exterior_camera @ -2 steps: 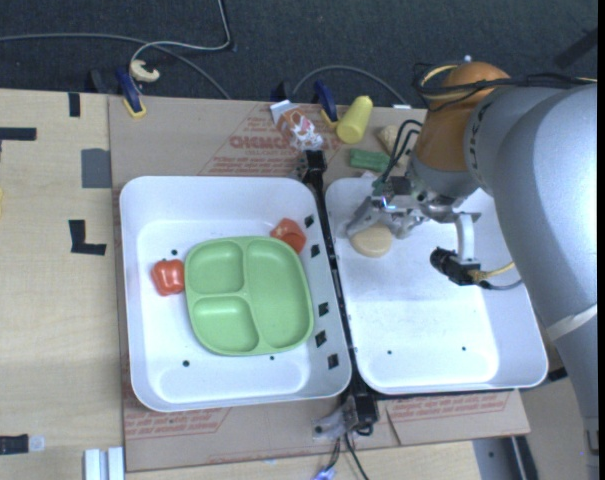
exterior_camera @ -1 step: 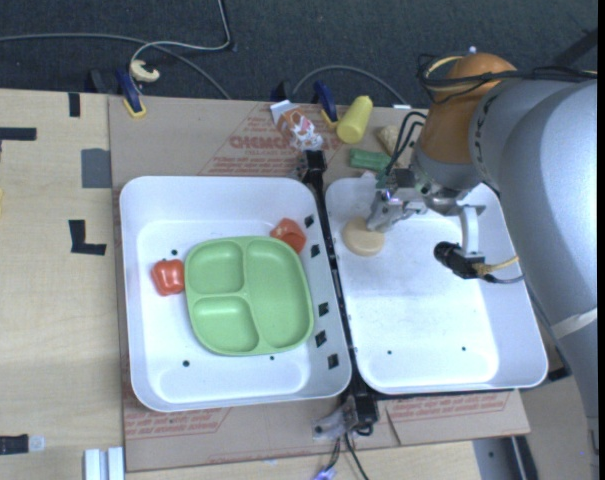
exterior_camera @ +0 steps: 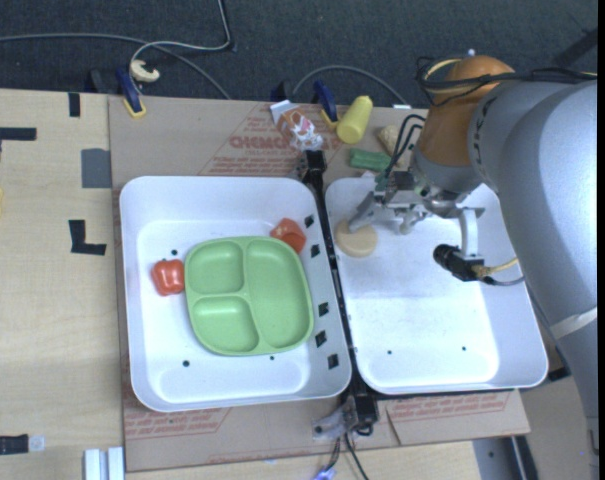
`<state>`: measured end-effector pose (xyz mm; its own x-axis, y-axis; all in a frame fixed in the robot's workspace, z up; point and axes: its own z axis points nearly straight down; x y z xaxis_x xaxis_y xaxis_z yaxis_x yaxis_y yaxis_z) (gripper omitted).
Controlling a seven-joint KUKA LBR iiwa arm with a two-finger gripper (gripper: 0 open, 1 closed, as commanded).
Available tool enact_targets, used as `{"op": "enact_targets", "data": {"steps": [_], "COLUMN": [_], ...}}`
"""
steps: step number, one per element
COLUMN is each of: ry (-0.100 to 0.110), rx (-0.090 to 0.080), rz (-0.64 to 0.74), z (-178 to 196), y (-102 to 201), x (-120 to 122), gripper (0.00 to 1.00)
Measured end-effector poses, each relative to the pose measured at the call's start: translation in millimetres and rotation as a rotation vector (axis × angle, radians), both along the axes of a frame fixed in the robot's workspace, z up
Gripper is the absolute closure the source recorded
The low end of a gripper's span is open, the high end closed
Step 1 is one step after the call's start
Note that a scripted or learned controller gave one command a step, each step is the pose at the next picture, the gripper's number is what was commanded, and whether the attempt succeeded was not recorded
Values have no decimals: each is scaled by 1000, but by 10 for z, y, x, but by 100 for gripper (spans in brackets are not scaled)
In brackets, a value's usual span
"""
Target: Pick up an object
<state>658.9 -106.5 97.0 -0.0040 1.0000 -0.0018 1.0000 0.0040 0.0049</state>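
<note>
Hovering gripper (exterior_camera: 367, 218) low in right bin (exterior_camera: 432, 358), just above tan disc (exterior_camera: 357, 242). Can't tell grip state from my feed. Nothing lifted; grasp and lift left, I judge.

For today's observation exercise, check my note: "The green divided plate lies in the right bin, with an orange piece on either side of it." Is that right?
Not quite. The camera view shows the green divided plate in the left bin, not the right bin. The rest stands: one orange piece lies at its left edge, another at its upper right corner.
</note>
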Motion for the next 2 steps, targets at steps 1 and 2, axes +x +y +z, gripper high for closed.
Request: {"op": "enact_targets", "data": {"steps": [1,2], "ry": [-5,-4], "rx": [-2,1], "rz": [-4,-3], "z": [-65,-67], "y": [65,102], "x": [3,126], "gripper": [0,0]}}
